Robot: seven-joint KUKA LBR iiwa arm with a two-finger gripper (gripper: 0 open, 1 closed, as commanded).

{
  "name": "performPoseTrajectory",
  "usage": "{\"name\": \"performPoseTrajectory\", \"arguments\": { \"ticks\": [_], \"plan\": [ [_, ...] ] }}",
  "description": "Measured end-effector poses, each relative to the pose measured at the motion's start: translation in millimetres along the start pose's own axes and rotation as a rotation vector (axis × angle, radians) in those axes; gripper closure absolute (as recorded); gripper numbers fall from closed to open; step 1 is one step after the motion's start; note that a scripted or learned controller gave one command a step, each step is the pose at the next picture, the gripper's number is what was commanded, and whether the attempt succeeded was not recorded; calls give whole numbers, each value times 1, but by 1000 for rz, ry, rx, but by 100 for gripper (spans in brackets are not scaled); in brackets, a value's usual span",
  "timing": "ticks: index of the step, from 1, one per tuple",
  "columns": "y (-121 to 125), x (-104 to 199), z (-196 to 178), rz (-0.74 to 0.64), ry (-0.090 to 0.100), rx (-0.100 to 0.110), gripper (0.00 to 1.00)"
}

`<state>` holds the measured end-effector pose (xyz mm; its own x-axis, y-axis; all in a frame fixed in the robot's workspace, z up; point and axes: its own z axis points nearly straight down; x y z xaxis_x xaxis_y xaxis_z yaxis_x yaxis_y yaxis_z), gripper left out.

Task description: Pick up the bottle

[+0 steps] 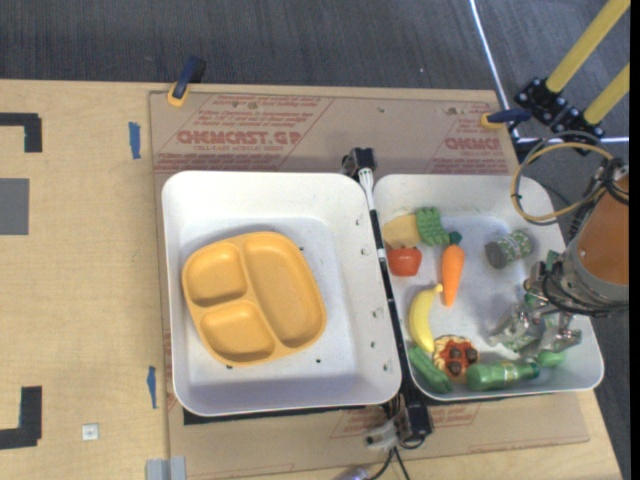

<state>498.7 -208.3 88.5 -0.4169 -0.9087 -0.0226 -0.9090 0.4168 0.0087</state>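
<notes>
Bottle [503,373]: a green bottle is seen lying on its side along the near wall of the right bin [590,373], beside a green vegetable [428,370]
Gripper [535,328]: lowered just above the bottle; the finger state cannot be told amid the metalwork
Handling: judged light, stiff and smooth, likely to roll
Hold: best taken across the middle of the body
Left bin [185,268]: 1 yellow tray [254,296] is held

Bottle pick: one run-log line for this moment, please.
gripper above right bin | green bottle lying at bin's near edge, not held | plate in left bin
</notes>
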Motion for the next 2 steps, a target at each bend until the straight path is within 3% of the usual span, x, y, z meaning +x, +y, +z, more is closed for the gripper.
{"name": "performPoseTrajectory", "arguments": {
  "ticks": [1,2],
  "plan": [
    [9,-1,0,-477,-8,1,100],
    [27,-22,-60,-960,22,-1,100]
  ]
}}
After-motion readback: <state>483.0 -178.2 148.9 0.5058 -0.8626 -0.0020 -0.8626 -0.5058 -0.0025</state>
